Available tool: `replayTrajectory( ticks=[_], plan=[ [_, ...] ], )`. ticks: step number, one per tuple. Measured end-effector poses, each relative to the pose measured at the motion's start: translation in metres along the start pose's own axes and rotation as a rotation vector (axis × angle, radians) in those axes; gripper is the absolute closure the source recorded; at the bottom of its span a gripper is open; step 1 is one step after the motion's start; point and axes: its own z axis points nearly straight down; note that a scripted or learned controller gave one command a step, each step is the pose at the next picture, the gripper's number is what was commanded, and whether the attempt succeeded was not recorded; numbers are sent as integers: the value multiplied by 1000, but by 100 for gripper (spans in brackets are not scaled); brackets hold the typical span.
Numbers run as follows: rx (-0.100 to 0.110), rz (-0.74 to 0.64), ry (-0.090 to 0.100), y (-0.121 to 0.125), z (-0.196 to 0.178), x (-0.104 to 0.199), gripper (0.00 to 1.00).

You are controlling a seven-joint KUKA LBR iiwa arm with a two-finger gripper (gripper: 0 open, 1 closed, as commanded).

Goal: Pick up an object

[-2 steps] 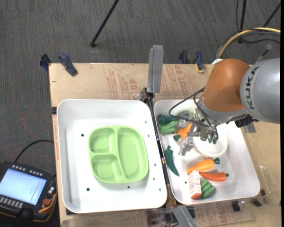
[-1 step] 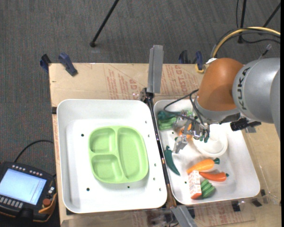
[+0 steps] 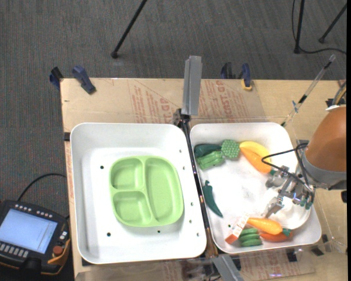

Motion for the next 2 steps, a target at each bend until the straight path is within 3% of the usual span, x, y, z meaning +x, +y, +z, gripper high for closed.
replayTrajectory(
  ticks=[1, 2],
  plan=[
    [-3, -33, -2, 38, 0, -57, 0],
    [-4, 7, 0, 148, 0, -32, 0]
  ],
)
